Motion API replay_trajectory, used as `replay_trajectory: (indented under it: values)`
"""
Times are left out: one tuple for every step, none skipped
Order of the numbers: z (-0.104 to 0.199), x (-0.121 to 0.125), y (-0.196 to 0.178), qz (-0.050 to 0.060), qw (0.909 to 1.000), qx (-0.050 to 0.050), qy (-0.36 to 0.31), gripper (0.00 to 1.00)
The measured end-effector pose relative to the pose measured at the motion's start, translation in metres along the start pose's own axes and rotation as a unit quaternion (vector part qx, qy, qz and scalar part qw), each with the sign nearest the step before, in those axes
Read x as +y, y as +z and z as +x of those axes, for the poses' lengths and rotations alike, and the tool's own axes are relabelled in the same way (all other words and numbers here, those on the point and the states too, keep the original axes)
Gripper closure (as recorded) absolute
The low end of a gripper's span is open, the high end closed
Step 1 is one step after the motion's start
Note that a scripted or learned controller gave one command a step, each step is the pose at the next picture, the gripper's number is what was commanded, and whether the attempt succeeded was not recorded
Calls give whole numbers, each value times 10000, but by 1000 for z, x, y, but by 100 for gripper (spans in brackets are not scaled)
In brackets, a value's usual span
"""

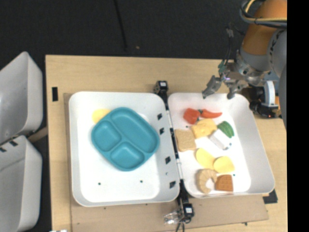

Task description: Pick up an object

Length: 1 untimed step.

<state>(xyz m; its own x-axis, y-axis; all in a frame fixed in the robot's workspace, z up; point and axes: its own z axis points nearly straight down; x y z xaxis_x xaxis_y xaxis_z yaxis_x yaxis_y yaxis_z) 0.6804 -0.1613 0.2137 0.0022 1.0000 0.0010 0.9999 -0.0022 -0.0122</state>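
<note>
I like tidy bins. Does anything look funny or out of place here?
One thing: a yellow piece in the left bin lies half tucked under the blue divided tray, apart from the other toy food piled in the right bin. Nothing looks spilled or broken.

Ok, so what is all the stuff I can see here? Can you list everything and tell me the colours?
bench: 1, tan wood, under both bins
bins: 2, white, side by side, left bin and right bin
divided plate: 1, teal blue, in the left bin
yellow piece: 1, yellow, in the left bin, tucked at the plate's far-left edge
toy food pile: about ten pieces, red, orange, yellow, green, white, tan and brown, in the right bin
white blocks: 2, white, at the left edge of the view
arm: 1, grey and orange, top right
claw: 1, grey, open, above the right bin's far edge, holding nothing
</note>
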Motion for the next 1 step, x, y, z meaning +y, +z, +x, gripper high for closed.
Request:
replay_trajectory:
  values:
    - [0,3,-9,-65,10000,-11,-16,0]
